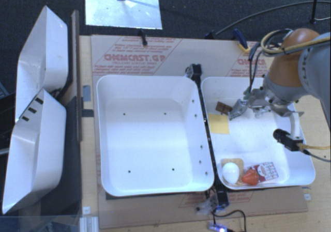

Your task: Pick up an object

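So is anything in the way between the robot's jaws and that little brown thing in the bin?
Nothing visible is. The gripper hangs over the right bin, and the small brown object lies just to its left on bare white floor. The yellow square sits nearer the camera, off that path.

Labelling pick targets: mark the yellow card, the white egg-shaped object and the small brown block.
yellow card (219,124): camera view, centre of its face.
white egg-shaped object (230,172): camera view, middle of its top.
small brown block (223,107): camera view, its middle.
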Robot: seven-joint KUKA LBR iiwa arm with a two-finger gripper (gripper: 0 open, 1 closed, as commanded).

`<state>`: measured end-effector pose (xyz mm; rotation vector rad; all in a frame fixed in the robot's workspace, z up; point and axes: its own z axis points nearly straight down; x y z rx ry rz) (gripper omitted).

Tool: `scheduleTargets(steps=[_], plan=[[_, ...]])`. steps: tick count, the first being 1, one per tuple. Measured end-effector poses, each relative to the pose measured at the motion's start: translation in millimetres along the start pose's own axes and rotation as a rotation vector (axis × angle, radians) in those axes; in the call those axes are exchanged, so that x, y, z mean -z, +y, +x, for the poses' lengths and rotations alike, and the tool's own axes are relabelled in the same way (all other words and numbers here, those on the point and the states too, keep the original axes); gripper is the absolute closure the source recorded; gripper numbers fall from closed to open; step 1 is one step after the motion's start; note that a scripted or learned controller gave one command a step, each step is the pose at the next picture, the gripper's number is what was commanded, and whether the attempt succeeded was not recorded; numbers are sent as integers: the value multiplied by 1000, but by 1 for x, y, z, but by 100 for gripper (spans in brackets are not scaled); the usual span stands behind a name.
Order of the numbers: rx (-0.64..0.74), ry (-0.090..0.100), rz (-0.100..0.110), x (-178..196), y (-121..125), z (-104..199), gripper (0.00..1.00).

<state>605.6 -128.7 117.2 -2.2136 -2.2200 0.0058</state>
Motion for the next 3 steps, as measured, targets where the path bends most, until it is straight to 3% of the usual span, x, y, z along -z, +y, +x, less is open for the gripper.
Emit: scheduleTargets(steps=[1, 2, 3], plan=[[-3, -2, -6, -34, -111, 30, 0], [0, -2, -10, -33, -25, 34, 0], [-3, -3, -11, -32, 39, 0, 0]])
